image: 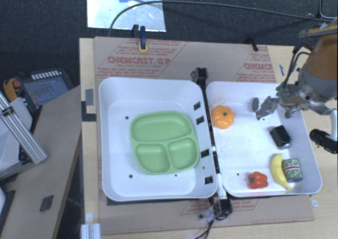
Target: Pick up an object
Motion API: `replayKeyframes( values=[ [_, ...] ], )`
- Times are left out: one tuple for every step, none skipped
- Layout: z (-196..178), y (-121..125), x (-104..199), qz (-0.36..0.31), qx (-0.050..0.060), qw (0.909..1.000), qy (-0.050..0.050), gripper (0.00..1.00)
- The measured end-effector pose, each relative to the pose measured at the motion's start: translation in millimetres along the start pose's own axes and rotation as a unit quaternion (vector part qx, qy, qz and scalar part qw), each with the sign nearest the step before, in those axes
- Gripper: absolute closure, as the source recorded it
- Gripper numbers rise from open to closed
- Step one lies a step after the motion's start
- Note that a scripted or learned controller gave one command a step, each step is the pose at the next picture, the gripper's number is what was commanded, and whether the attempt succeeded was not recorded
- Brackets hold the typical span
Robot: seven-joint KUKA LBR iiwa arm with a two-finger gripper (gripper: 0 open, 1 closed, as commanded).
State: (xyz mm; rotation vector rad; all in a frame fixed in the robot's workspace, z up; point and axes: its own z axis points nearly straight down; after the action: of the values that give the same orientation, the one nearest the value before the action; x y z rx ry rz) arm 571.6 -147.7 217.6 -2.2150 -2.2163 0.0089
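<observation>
Left bin (113,127): green divided tray (163,143), centred. Right bin (311,180): orange pumpkin (222,117) by left wall; black block (280,136), banana (278,171), can (292,170), red pepper (257,180) toward near-right corner.

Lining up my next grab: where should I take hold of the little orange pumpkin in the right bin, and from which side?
Take the pumpkin across its round middle, coming straight down from above. It sits upright, stem up, with bare bin floor to its right and front. The bin's left wall is close beside it, so I'd set the hand to close front to back rather than left to right.
</observation>
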Motion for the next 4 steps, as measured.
replayKeyframes(
  values=[
    [-6,3,0,-0.001,-0.005,1.0000,-0.001,0.00],
    [51,-4,8,-0.001,-0.003,1.0000,0.000,0.00],
    [94,-4,3,0.000,-0.003,1.0000,-0.001,0.00],
    [135,-4,4,0.000,-0.004,1.0000,-0.001,0.00]
  ],
)
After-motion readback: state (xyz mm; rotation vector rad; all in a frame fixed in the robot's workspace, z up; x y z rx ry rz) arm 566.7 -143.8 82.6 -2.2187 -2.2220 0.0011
